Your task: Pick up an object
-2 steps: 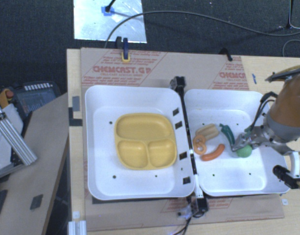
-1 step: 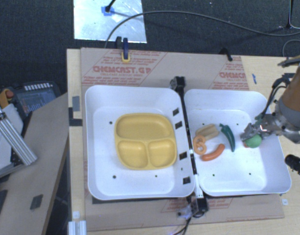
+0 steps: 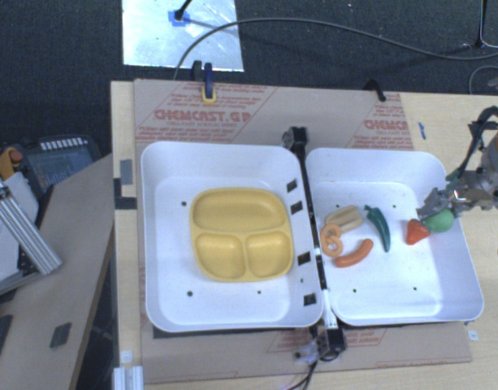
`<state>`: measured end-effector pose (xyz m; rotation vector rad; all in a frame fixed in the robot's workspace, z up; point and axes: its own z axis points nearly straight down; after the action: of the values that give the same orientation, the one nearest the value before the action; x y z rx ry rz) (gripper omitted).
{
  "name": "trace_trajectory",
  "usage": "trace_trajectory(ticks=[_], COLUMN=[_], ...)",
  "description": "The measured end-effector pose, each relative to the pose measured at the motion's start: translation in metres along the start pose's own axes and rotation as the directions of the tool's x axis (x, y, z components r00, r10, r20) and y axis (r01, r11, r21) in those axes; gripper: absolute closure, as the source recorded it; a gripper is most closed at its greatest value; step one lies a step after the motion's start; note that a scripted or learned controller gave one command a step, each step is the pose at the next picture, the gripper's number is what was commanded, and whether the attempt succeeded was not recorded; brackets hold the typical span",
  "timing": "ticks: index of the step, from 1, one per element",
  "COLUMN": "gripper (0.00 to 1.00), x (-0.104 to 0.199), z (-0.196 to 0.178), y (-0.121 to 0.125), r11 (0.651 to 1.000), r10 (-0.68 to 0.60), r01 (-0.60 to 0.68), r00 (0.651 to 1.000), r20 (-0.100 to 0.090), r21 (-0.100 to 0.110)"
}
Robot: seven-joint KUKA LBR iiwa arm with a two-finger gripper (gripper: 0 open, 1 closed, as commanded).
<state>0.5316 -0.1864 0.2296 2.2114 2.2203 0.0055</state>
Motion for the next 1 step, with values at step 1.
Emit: trace_trajectory(ticks=[1], gripper=[1.0], x=[-0.0007], z=[-0.0544], y=[0.0023], r11=[1.0], r10=[0.0], r01=[0.0], r00=[1.0], r20=[0.0], r21=[0.0])
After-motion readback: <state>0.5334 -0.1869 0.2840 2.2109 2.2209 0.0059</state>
